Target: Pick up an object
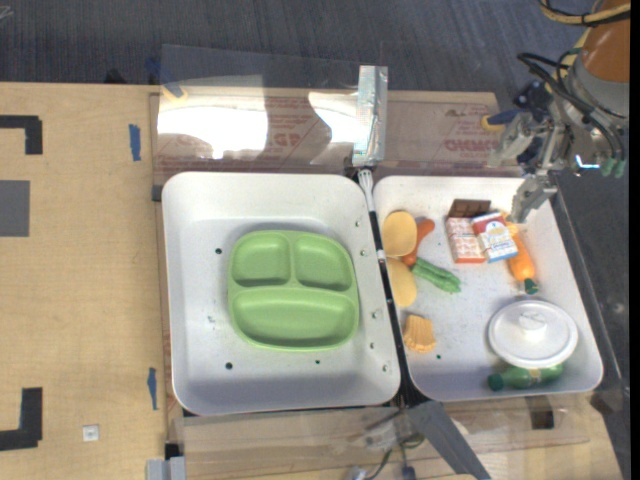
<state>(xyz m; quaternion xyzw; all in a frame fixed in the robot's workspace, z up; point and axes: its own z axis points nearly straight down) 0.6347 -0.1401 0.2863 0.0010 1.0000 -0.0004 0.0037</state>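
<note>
A light wooden bench point(80, 298) is sitting on a dark grey floor point(250, 18), and 2 shallow white bins are resting on it side by side. The left white bin point(190, 358) is holding a green plastic plate with 3 sections point(294, 289). The right white bin point(585, 363) is holding many small things: a yellow wooden spoon point(400, 236), a green bean pod point(436, 274), a red and white box point(463, 239), a brown chocolate bar point(468, 208), an orange toy carrot point(520, 263), a round white lid with a knob point(531, 332), a green toy at the front rim point(522, 377), and a tan toy piece point(418, 334).

The grey arm with the orange band point(605, 53) is reaching in from the right. Its gripper point(528, 200) is hanging at the far right corner of the right bin, just beside the chocolate bar and the carrot. It is too small and blurry to tell how it is set, and nothing is showing in its grip.
</note>
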